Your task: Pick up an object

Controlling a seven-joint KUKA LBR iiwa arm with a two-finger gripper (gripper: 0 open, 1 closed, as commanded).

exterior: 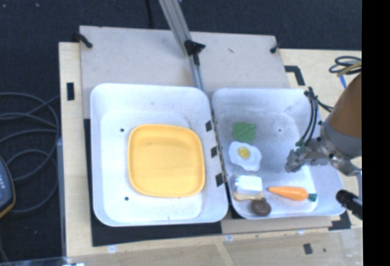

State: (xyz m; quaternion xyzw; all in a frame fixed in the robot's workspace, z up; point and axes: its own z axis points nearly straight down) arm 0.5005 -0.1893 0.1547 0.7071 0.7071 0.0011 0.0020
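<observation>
Yellow and square with rounded corners, a plastic plate lies flat in the middle of the left bin, filling much of its floor. The right bin touches it along their shared edge and holds the small toy foods. A green leaf-shaped piece lies near that bin's left edge, and a toy fried egg sits just beside it toward the front. At the front edge a white block rests beside a tan strip, with a small brown rounded piece in front of them close to the rim. An orange toy carrot with a green tip lies on its side along the front edge, right of the white block.

The grey arm reaches in over the right bin's right edge, and the gripper hangs low over the bin floor, above and slightly right of the carrot, apart from it. Whether it is open or closed cannot be told from this angle, and nothing is seen held.
</observation>
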